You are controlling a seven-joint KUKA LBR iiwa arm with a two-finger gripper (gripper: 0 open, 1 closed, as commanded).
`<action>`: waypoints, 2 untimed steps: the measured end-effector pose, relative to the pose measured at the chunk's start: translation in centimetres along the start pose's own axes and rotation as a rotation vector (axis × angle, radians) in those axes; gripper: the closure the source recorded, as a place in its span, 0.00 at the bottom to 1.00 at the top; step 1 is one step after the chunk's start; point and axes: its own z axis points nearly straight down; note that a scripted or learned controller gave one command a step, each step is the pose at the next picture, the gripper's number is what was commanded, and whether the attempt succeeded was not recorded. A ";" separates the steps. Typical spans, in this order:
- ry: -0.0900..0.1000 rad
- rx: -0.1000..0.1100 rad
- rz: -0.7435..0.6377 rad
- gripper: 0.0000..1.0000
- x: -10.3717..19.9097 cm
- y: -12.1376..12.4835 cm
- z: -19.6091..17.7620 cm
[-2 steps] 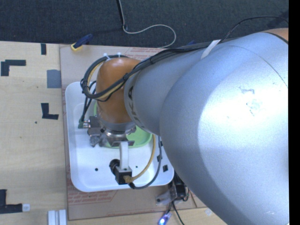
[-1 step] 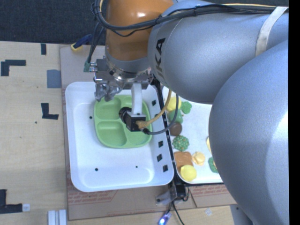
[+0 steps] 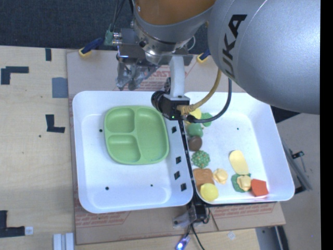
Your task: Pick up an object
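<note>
Green and split into three wells, the plate (image 3: pixel 136 134) lies in the left bin (image 3: pixel 88 191), nearer its far edge. My gripper (image 3: pixel 132 77) hangs just beyond that far edge, over the cardboard (image 3: pixel 91 74). I cannot tell how far it is open or whether it has hold of anything. In the right bin (image 3: pixel 260 129), a yellow piece (image 3: pixel 238 161), a red block (image 3: pixel 259 187) and a green floret (image 3: pixel 200 158) lie toward the near edge.

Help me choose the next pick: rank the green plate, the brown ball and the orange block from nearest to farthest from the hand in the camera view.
1. Green plate, in the left bin, closest to the hand near that bin's far rim.
2. Brown ball, in the right bin, by its left wall.
3. Orange block, at the right bin's near right corner.
</note>
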 end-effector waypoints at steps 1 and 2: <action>-0.012 0.026 0.003 1.00 -0.2 -3.4 11.4; -0.005 0.009 0.004 1.00 -0.2 -1.1 36.6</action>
